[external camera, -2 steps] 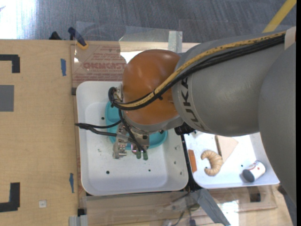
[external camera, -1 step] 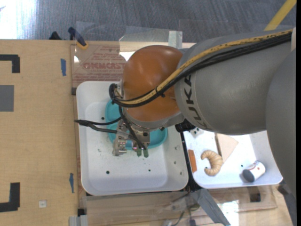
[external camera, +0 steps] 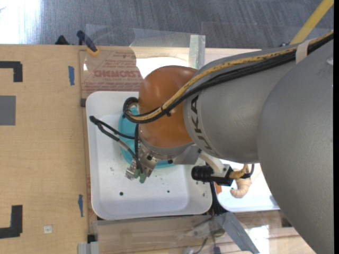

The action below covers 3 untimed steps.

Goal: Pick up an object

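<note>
My gripper (external camera: 136, 172) hangs low over the floor of the left white bin (external camera: 106, 194), pointing down and to the left, its tips close to the bin floor. Right behind it lies a teal object (external camera: 127, 131), mostly hidden under the orange band (external camera: 164, 110) and the wrist, so its shape is unclear. A small tan, curved object (external camera: 241, 187) lies in the right bin (external camera: 257, 197), just past the divider, partly covered by the arm. I see nothing clearly held at the gripper's tip.
The big grey arm body (external camera: 265, 105) covers most of the right bin. Black cables (external camera: 108, 131) loop off the wrist over the left bin. A wooden board (external camera: 39, 142) flanks the bins on the left. Dark specks dot the left bin's floor.
</note>
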Each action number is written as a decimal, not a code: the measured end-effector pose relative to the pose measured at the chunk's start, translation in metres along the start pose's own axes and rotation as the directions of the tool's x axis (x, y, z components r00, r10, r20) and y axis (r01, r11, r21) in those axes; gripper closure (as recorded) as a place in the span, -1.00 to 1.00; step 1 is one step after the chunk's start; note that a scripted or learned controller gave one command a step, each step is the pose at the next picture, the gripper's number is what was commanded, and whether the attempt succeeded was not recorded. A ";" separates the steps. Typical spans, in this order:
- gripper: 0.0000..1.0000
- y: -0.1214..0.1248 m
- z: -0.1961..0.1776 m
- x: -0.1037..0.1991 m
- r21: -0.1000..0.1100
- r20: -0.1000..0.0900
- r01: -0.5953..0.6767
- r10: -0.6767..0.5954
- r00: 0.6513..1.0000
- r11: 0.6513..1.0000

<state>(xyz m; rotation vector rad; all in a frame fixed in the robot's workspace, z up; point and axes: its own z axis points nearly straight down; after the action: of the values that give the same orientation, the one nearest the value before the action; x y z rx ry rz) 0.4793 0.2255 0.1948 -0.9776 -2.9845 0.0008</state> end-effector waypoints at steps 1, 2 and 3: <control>1.00 0.001 -0.012 0.000 -0.006 0.002 -0.358 0.358 0.934 0.934; 1.00 0.002 -0.022 0.000 -0.009 0.003 -0.355 0.355 0.935 0.935; 1.00 -0.002 -0.008 -0.020 -0.002 0.001 -0.721 0.721 0.693 0.693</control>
<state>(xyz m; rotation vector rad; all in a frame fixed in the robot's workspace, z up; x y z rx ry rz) 0.4944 0.2116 0.2024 -2.0709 -2.3639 0.0005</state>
